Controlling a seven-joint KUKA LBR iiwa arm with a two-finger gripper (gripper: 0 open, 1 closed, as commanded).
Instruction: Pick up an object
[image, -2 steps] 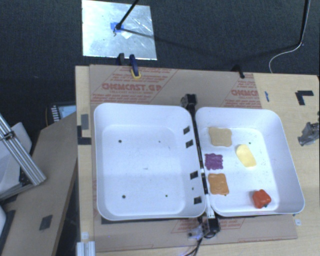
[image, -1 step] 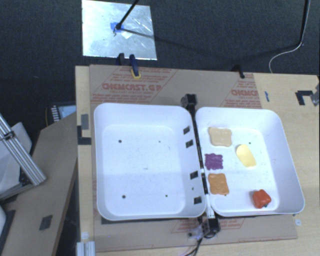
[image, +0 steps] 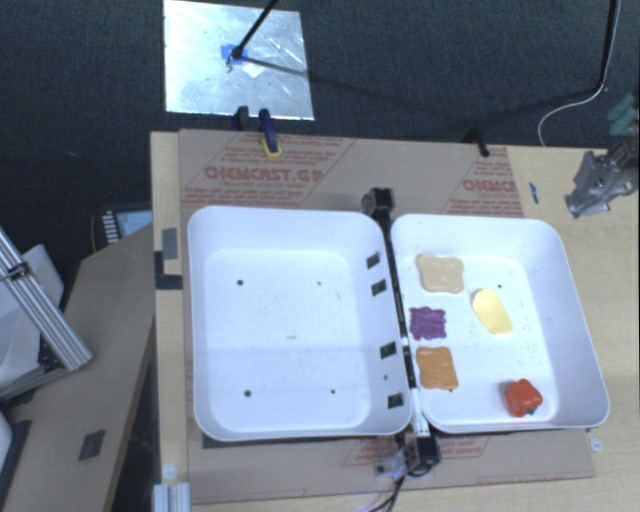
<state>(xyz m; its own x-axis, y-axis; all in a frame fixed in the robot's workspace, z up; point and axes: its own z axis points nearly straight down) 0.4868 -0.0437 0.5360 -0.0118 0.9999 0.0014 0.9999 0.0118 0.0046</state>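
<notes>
Gripper parked at right edge, off the right bin; finger state: can't tell. Red block sits in its near-right corner.

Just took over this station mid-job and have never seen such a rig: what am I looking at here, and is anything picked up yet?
One camera looks down at a slant on a bench with two white bins side by side. The left bin and the right bin are shallow trays. In the right bin lie five small things: a tan piece, a yellow piece, a purple piece, an orange piece and a red piece. The metal part at the right edge is the tool, away from the bins. Nothing is held.
</notes>
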